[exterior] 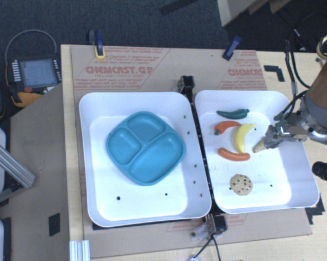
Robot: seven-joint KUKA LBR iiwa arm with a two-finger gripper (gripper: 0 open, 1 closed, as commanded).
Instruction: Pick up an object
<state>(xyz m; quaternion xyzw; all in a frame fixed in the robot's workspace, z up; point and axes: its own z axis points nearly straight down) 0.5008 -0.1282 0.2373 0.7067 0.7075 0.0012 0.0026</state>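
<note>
Camera view: my gripper [263, 144] sits low in the right bin [294, 197]; I cannot tell its state. The banana [241, 136] lies just beside it, toward the bins' divider, long axis running across my approach; the sausage [234, 155] lies close by.
</note>
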